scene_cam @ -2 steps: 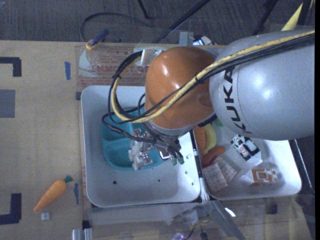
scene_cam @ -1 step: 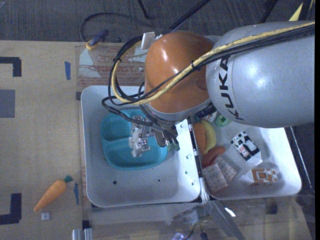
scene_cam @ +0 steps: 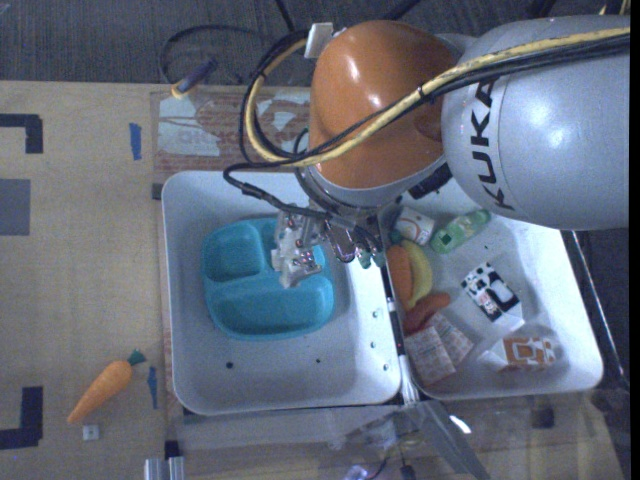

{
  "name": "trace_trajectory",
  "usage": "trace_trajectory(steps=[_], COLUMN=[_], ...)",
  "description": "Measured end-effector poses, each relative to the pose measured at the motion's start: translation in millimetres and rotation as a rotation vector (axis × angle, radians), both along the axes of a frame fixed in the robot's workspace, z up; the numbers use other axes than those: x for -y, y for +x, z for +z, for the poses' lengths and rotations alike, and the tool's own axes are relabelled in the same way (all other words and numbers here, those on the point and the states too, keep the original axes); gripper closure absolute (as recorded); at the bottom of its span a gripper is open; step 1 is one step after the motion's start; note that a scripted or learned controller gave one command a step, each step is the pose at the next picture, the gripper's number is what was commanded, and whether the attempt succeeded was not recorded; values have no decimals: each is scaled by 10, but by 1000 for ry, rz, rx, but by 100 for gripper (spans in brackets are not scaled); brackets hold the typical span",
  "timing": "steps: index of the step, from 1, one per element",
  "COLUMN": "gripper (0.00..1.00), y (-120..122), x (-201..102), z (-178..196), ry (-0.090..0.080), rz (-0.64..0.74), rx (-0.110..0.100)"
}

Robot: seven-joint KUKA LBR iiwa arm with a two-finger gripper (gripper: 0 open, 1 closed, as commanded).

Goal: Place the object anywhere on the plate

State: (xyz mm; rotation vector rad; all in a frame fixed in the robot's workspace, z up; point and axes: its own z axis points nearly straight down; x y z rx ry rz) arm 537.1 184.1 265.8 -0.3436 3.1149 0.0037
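Over the blue divided plastic plate [scene_cam: 268, 286] in the left white bin [scene_cam: 190, 298], your claw [scene_cam: 297, 253] hangs; whether it grips anything, you cannot tell. A release near the plate's divider could tip the object off. The grey-and-orange arm [scene_cam: 440, 118] hides the object itself.

We look down at a slant from one fixed camera above the bench, seeing both white bins [scene_cam: 190, 368] whole, with the arm [scene_cam: 520, 118] looming close from the right.
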Motion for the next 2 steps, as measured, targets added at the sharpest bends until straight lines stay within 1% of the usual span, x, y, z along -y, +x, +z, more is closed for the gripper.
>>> trace_trajectory(steps=[1,2], gripper=[100,100], y=[-410,-392], x=[-70,-414], z=[-520,-677], ry=[-2,-1], rz=[93,339], rx=[-5,-2])
